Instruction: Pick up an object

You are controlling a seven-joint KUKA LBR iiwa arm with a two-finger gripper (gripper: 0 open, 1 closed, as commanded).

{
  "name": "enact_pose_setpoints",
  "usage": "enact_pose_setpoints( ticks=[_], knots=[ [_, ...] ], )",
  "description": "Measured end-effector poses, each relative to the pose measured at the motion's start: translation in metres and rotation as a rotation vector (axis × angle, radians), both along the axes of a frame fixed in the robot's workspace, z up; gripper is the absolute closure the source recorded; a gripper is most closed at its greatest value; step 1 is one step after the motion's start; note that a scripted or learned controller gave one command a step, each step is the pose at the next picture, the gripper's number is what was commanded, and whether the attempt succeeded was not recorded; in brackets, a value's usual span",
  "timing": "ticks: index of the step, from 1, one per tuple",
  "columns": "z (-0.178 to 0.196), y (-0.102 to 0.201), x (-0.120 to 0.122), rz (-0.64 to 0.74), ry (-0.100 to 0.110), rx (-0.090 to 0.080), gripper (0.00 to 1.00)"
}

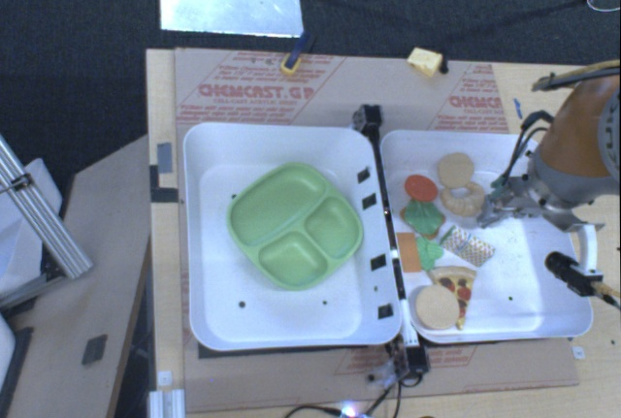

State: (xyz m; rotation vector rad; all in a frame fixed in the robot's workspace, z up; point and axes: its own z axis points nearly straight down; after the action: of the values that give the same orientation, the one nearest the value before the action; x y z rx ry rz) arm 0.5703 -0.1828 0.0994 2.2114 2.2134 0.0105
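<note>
Bottom of right bin [543,324]: we see round cracker [436,307], pizza slice [456,287]. Gripper [491,213] sits right of bagel [463,200], just beside it; open or shut, we can't tell.

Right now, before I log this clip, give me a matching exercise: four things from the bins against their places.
Things:
1. green divided plate
2. red tomato slice
3. pizza slice
4. gripper

Places:
A. right bin, near its front edge
B. over the right bin, beside the ring-shaped bread
C. left bin, middle
D. right bin, just above the green leaf

Pairs: 1-C, 2-D, 3-A, 4-B
</note>
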Motion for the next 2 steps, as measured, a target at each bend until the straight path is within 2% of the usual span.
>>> enact_pose_setpoints(
  ticks=[1, 2],
  knots=[
    [0.053, 0.002, -0.008, 0.002, 0.008, 0.003, 1.0],
    [0.114, 0.004, 0.002, 0.005, 0.005, 0.002, 1.0]
  ],
)
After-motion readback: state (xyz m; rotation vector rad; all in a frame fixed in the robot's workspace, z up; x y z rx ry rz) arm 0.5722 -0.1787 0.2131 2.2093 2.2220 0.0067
